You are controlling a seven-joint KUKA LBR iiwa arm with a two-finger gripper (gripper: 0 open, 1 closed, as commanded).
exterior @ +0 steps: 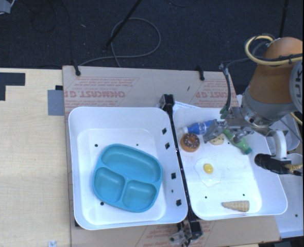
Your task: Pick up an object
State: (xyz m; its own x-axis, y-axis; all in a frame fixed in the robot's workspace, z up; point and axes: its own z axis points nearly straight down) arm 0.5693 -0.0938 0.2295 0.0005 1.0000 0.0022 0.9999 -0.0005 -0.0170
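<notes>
A dark carpet floor (pixel 203 30) fills the top of the view, with black cables (pixel 136 32) looping across it. Below lies a pale wooden table (pixel 23 169) bearing black and grey patches (pixel 54 102) (flat squares), beside a brown cardboard sheet (pixel 116 89) printed with red lettering.

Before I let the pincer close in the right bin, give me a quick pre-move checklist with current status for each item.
1. Pincer positioned over the right white bin: ok, it sits at the bin's far side.
2. Pincer open or shut: cannot tell, its tip is tangled in clutter.
3. A single target under it: not ok, the blue plastic bottle, the green cylindrical toy and a small beige cookie-like piece crowd together there.
4. Brown round doughnut toy apart from the pincer: ok, it lies beside the divider.
5. Easier targets free: ok, the fried-egg toy and the tan cone-shaped piece lie alone.
6. Blue three-compartment plastic plate out of the way: ok, in the left bin.
</notes>
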